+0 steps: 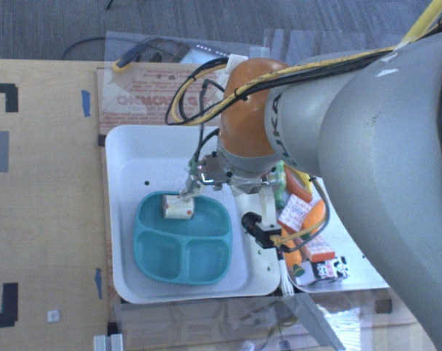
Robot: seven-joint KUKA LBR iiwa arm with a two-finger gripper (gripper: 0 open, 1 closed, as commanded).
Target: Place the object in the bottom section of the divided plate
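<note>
Camera view: I see the grey arm's two-finger gripper (pixel 193 187) low over one teal plastic divided plate (pixel 182 238) near the left white bin's (pixel 126 159) front edge. One small cream block with an orange end (pixel 178 208) lies in the plate's large far section, touching the fingertip; jaw state I cannot tell. Probably mid-placement. Second bin (pixel 353 258) holds orange and red clutter.

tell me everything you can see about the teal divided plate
The teal divided plate is a rounded, plastic-looking dish with raised ridges splitting it into three sections: one wide section along the upper side, two smaller ones below. It lies flat in the left white bin, toward its lower half. A small white and tan block rests at the upper section's edge, with the gripper just above it.
</note>
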